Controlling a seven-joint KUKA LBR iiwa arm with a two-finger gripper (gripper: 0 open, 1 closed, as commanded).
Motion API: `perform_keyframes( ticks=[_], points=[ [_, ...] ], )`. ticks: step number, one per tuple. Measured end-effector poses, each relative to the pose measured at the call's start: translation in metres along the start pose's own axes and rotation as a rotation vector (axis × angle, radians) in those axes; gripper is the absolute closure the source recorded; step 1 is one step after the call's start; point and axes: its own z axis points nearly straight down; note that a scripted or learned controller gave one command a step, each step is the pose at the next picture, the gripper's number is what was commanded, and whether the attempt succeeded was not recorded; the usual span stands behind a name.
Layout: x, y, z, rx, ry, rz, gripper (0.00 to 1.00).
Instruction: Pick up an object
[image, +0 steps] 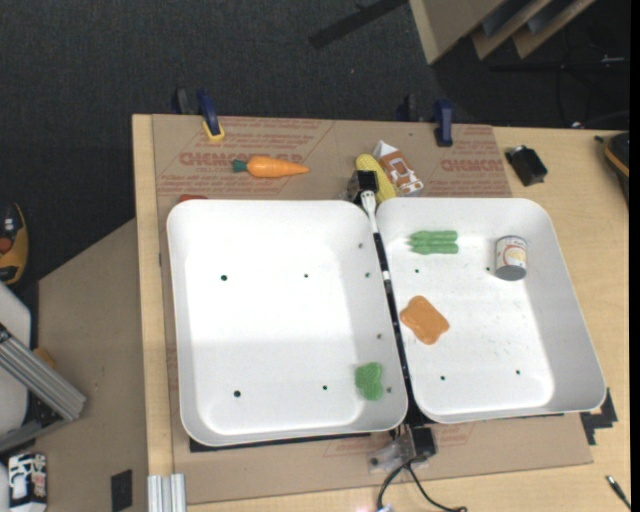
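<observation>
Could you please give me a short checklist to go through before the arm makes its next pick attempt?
1. Candidate objects in the right bin: ok; green piece, can and orange piece lie apart.
2. Can upright: cannot tell.
3. Green lump in the left bin: not ok; it sits close to the dividing wall.
4. Carrot inside a bin: not ok; it lies on the board behind.
5. Bins level and side by side: ok.

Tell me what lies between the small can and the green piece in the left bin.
In the camera view, the orange piece lies between the can and the green piece, along with the bins' adjoining rims.
</observation>
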Motion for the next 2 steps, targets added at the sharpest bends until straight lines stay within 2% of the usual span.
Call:
perform_keyframes(
  ticks=[1,2],
  points=[
    [0.000,0.000,0.001,0.002,0.001,0.000,0.00],
    [0.000,0.001,-0.011,-0.005,-0.004,0.000,1.00]
  ],
)
